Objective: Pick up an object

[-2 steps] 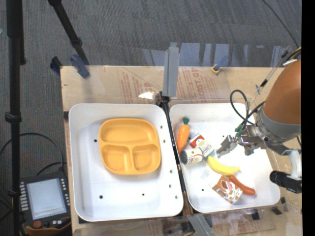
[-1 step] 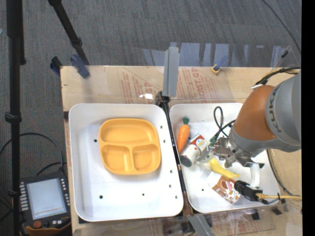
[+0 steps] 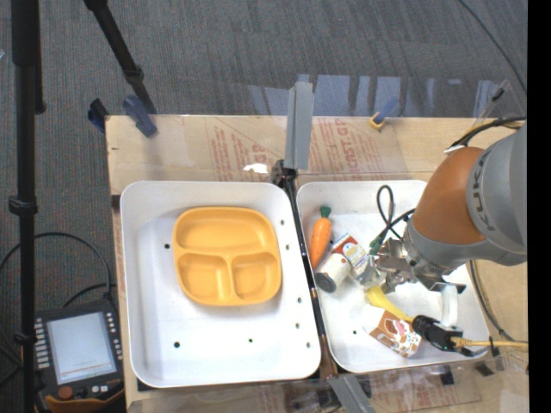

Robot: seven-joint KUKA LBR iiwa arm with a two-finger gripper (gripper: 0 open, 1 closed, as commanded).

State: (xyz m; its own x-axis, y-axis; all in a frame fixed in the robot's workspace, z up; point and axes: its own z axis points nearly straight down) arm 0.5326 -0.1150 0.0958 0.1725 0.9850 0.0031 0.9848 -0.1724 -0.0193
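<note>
Left bin [image 3: 146,334]: yellow plate [image 3: 227,255]; right bin [image 3: 344,351]: carrot [image 3: 319,238], claw [image 3: 385,268], grip state unclear

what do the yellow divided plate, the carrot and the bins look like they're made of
Divided plate: likely moulded plastic, one even yellow-orange tone with soft rounded compartment walls and a dull sheen.
Carrot: probably a plastic or rubber toy, uniformly orange with a green tip.
Bins: apparently thin white plastic or coated metal, smooth with rounded corners; which one is hard to tell.

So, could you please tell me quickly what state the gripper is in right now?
Gripper: low in the right bin among the objects; open or closed cannot be told.
</note>
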